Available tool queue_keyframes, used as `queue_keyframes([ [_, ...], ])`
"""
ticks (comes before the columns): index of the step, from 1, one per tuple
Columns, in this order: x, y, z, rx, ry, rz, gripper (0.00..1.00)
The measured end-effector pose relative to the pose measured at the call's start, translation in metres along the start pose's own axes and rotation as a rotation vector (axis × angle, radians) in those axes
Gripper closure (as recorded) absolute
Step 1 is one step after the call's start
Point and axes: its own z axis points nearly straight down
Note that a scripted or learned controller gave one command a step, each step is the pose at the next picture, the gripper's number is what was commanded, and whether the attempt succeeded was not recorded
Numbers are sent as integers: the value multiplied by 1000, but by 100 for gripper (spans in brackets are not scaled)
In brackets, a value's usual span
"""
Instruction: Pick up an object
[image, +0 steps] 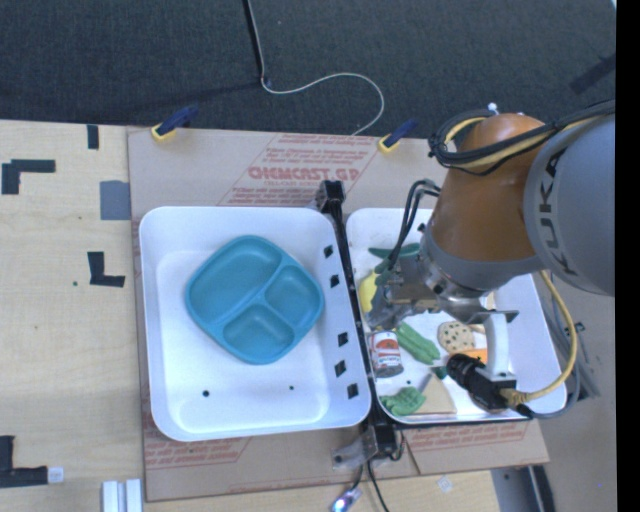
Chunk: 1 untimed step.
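While the grey arm with its orange band hung low over one white bin (527, 318), the gripper (395, 300) sat under the wrist near that bin's inner wall, and the view did not show whether it was open or closed, nor whether it had hold of anything. Just beside the gripper, on the side toward the divider, lay a yellow item (367, 292), partly covered by the robot. Just below the gripper in the view stood a small can (387, 354) with a red label, and a green pod (418, 342) lay slantwise close by it. Farther from the gripper, toward the bin's near rim, rested a second green piece (403, 402). On the arm's side of the gripper lay a pale speckled cookie (455, 334), with an orange piece (478, 352) touching or just beside it. Above the gripper in the view, a dark green leafy item (386, 252) showed at the edge of the wrist. Well apart from the gripper, beyond the divider, the other white bin (170, 300) held a blue divided plate (255, 298) lying flat. Both bins rested on a cardboard sheet (300, 170) printed in red.
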Motion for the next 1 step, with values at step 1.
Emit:
queue_keyframes([
  [1,20,1,-47,-12,1,-1,100],
])
